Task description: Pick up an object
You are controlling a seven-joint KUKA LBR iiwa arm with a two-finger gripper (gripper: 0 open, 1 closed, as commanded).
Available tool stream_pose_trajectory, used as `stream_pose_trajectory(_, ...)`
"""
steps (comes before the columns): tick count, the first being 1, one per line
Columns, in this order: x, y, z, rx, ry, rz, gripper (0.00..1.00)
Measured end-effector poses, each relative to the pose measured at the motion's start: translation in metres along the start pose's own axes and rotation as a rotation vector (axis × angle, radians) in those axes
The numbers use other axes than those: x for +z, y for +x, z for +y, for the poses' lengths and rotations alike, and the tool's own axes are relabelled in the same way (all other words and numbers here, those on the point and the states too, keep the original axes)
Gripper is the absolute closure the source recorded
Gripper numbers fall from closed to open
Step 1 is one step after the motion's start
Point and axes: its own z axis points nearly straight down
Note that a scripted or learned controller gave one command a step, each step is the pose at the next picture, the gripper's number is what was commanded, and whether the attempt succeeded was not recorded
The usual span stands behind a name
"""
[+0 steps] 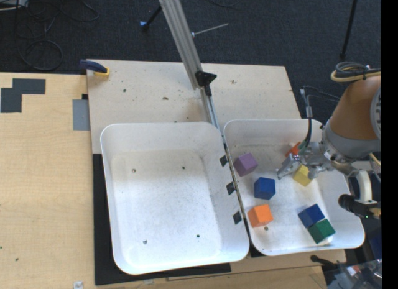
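Note:
Several blocks lie in the right bin (348,239): a purple one (245,163), a blue one (264,188), an orange one (260,215), and a dark blue one (310,214) touching a green one (322,229). A yellow block (303,176) sits right under my gripper (300,166), which has come low over the bin's right-hand part. The gripper's body partly covers the yellow block. A small orange-red piece (293,151) shows just behind the gripper.
The left bin (124,157) adjoins the right one along a shared wall with black clips (230,188). A slanted aluminium bar (183,39) rises behind the bins. The grey and orange arm (354,110) fills the right side.

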Motion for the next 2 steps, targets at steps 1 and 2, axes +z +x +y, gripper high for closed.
stream_pose_trajectory(1,0.0264,-0.0017,0.0045,0.0,-0.019,-0.007,0.0)
stream_pose_trajectory(2,0.0232,-0.002,0.0,0.006,-0.006,-0.002,1.0)
